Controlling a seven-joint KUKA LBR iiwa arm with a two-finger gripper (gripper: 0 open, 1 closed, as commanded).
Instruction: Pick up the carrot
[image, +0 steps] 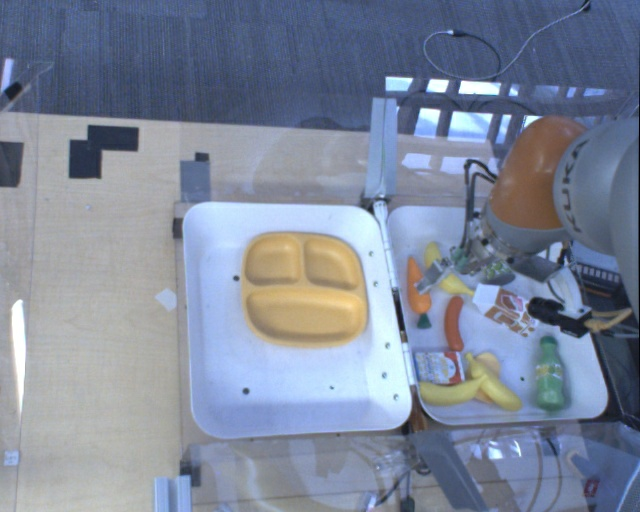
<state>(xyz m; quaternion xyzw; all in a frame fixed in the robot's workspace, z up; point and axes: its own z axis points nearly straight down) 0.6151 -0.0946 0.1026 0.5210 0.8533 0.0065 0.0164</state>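
I see the carrot (416, 285), a small orange toy with a pale tip, lying in the right bin (590, 400) close against its left wall, slanting down toward a little dark green piece (423, 321). My tool (466, 262) sits just to the carrot's right, low over a yellow item (447, 272); I cannot tell how it is set. A red sausage (455, 323) lies below, a banana (462, 391) farther down. The yellow divided tray (304, 288) rests in the left bin (215, 390).
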